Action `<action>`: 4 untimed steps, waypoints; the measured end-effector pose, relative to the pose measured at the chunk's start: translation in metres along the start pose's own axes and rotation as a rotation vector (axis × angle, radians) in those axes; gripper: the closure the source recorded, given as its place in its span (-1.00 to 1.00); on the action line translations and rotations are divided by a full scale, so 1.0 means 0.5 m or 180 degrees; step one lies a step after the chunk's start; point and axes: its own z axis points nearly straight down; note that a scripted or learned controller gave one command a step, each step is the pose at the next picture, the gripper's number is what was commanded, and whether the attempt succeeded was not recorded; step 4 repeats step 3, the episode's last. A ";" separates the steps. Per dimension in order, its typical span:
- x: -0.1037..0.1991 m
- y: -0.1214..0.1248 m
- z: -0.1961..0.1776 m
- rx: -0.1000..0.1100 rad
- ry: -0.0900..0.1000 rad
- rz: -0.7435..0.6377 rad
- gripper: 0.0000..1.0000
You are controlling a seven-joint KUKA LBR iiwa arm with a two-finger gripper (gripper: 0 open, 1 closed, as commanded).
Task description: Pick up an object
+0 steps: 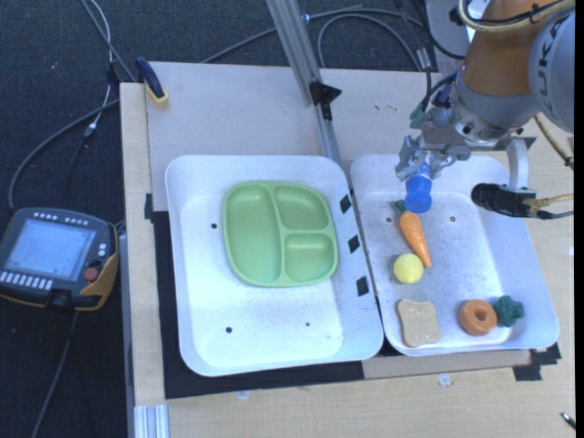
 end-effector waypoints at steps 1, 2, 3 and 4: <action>0.091 -0.002 0.000 0.0002 -0.0004 0.0005 1.00; 0.200 -0.017 0.029 0.0008 -0.0004 0.0004 1.00; 0.303 -0.044 0.013 0.0005 -0.0001 0.0001 1.00; 0.303 -0.044 0.013 0.0005 -0.0001 0.0001 1.00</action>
